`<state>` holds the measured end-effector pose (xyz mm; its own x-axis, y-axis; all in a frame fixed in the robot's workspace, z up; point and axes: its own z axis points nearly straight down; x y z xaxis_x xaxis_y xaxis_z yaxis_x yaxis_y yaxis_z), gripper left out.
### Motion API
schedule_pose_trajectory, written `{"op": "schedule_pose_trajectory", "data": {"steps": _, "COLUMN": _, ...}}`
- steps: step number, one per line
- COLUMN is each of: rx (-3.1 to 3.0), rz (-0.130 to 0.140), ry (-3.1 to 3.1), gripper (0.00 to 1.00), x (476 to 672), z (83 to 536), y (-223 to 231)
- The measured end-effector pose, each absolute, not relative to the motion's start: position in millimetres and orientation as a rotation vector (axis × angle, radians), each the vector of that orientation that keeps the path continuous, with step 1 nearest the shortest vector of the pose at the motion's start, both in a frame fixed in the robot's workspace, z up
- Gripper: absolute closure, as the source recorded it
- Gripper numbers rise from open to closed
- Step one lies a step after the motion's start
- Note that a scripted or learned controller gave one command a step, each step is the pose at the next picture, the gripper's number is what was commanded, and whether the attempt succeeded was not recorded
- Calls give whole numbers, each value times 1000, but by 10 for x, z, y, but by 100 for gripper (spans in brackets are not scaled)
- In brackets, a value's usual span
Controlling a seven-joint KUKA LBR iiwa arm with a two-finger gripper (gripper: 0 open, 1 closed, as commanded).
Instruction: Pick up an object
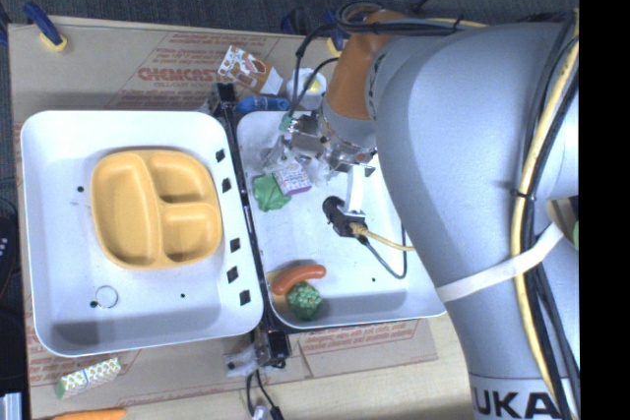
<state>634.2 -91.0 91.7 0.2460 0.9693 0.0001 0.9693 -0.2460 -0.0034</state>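
My gripper [293, 150] hangs low over the far left part of the right bin [394, 300], below the orange band of the wrist. Just under its tip lies a small white and purple packet [292, 179]. A green leafy toy [270, 192] rests beside that packet, close to the bin's left wall. Near the front of this bin an orange-red sausage [297, 275] lies against a green broccoli-like piece [305, 301]. The arm's grey body covers the right side of the bin.
The left bin [49, 310] holds a yellow divided plate [157, 207]. A black connector with a yellow cable [342, 217] hangs over the right bin's middle. A snack packet [240, 67] and a blue object [261, 103] lie beyond the bins.
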Motion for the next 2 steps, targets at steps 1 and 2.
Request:
{"op": "schedule_pose_trajectory", "data": {"steps": 1, "rx": -2700, "rz": 7, "ry": -1593, "gripper": 0, "x": 5915, "z": 908, "y": -948}}
{"op": "schedule_pose_trajectory", "data": {"steps": 2, "rx": -2762, "rz": 9, "ry": -1481, "gripper": 0, "x": 5888, "z": 909, "y": -908}}
